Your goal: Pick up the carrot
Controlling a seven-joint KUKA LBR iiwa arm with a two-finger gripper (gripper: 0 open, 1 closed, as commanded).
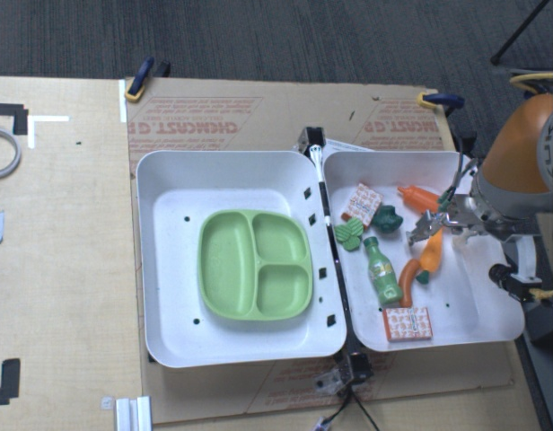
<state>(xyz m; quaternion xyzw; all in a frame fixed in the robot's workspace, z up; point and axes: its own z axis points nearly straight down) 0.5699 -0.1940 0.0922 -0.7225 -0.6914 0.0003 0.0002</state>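
Toward the right side of the right-hand bin (492,317), the carrot (432,251) lies with its long axis running nearly top to bottom of the camera view, leaning slightly. Its orange body points up toward the pincer (429,230), and what looks like its green leafy end sits at the lower tip. The pincer is right at the carrot's upper end, but whether it is apart, together or clamped on the carrot I cannot tell.

Just left of the carrot's lower end lies a curved red-orange piece (408,284), and beside that a green bottle (381,272), its neck pointing up the view. Below these a red-and-white box (408,324) lies flat near the bin's front wall. Above the pincer another orange piece (418,196) lies roughly crosswise. Further left are a dark green item (387,218), a patterned packet (363,203) and a ridged green item (350,233).

The left-hand bin (169,241) holds a green divided plate (257,265). Both bins rest on the worktop (61,285).
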